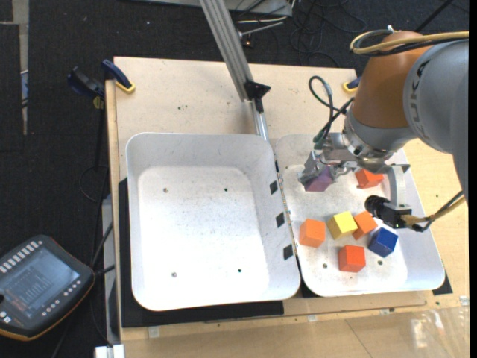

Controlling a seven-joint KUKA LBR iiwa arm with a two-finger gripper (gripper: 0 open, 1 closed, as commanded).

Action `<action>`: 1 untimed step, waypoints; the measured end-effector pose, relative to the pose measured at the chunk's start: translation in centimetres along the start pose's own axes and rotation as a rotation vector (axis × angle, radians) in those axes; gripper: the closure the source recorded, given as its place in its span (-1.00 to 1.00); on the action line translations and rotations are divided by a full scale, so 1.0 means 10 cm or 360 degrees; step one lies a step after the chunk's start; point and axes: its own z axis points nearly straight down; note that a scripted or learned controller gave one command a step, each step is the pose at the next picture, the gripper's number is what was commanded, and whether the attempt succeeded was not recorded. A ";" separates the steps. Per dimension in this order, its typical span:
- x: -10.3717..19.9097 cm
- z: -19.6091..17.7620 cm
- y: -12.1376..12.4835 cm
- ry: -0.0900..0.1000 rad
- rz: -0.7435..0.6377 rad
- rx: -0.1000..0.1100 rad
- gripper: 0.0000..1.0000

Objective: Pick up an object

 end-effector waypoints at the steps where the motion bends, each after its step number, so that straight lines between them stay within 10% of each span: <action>1: 0.43 0.02 -0.16 0.0000 -0.0001 -0.0001 1.00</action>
